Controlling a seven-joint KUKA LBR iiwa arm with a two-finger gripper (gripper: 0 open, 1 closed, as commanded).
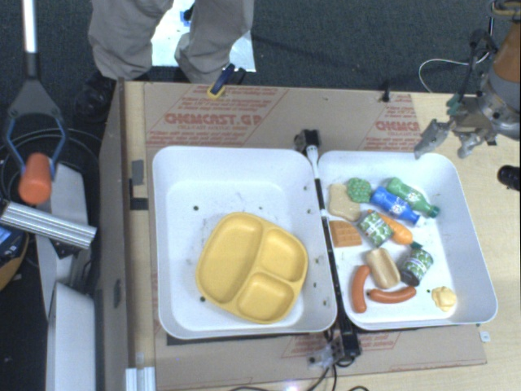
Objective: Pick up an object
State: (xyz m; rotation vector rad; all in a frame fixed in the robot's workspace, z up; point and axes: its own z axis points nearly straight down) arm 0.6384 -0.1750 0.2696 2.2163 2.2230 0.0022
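Note:
My gripper [450, 142] hovers at the upper right, above the back right corner of the right bin [468, 243], with its two fingers spread apart and nothing between them. Below it in that bin lie a blue bottle [395, 204], a green bottle [411, 196], a green can [375, 227], a dark green can [417, 263], an orange carrot [399, 233], a cracker [346, 234], a hot dog bun [381, 267], two sausages [391, 295] and a small yellow piece [444, 298].
The left bin [183, 186] holds a yellow divided plate [251, 265]. A divider bar [323, 218] runs between the bins. Cardboard [244, 112] lines the bench behind them. Cables [444, 68] hang near the arm at the top right.

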